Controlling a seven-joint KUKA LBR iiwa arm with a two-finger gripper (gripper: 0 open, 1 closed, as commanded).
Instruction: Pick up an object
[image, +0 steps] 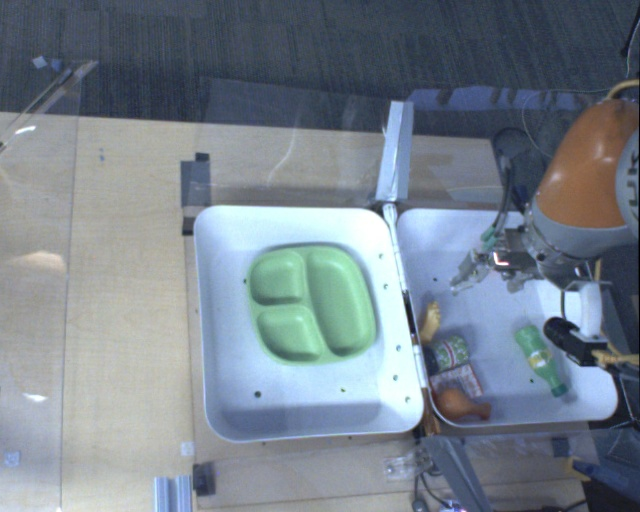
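Observation:
In the right bin (440, 240), my gripper (487, 281) hangs over the bare upper middle of the floor. Its fingers are spread open with nothing between them. Below and left of it, along the bin's left wall, lie a small yellow piece (432, 322), a green can (451, 351), a dark printed packet (462, 379) and an orange-brown item (462, 402). A green bottle (540, 358) lies at the lower right, below the gripper and apart from it.
The left bin (230, 390) holds a green divided plate (311, 302). A metal divider post (394, 150) stands between the bins at the back. A black arm part and white fitting (575, 325) sit over the right bin's right side, near the bottle.

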